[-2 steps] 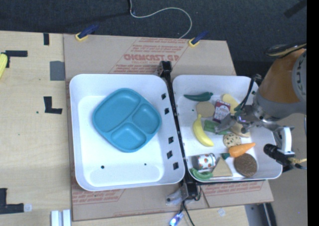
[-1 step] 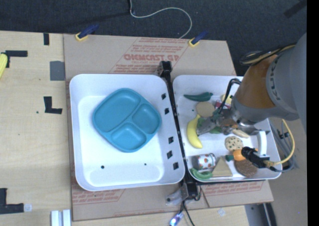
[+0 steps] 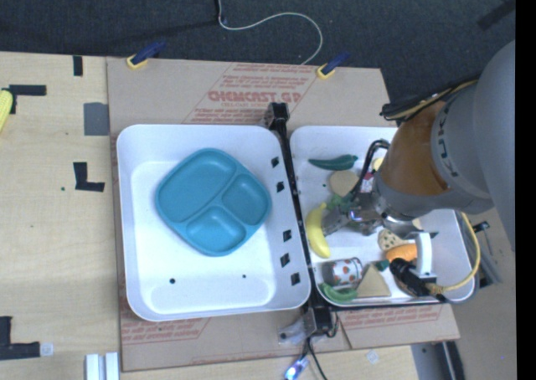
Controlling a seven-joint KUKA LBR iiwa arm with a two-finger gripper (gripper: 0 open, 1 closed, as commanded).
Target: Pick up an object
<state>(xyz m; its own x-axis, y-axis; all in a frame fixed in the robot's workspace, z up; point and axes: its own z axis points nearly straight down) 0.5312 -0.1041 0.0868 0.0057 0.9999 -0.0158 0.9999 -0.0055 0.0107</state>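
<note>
My arm (image 3: 452, 152) comes in from the right of the frame, its orange band above the wrist, and my fingers (image 3: 342, 218) hang low over the right bin (image 3: 466, 240), at that bin's left-centre. I cannot tell how far apart they stand, nor whether anything sits between them; clutter and my own wrist blur them.

Just left of my fingers lies a yellow banana (image 3: 317, 234), close to the wall between the bins. Toward the upper part of this bin rests a green pepper (image 3: 333, 161). Below my fingers, near the bin's lower edge, a small can (image 3: 343, 270) lies on its side, with an orange piece (image 3: 403, 250) to its right.

The left bin (image 3: 142, 286) carries a blue divided plate (image 3: 213, 201), lying flat in its middle. Both bins sit on the bench (image 3: 50, 228).
</note>
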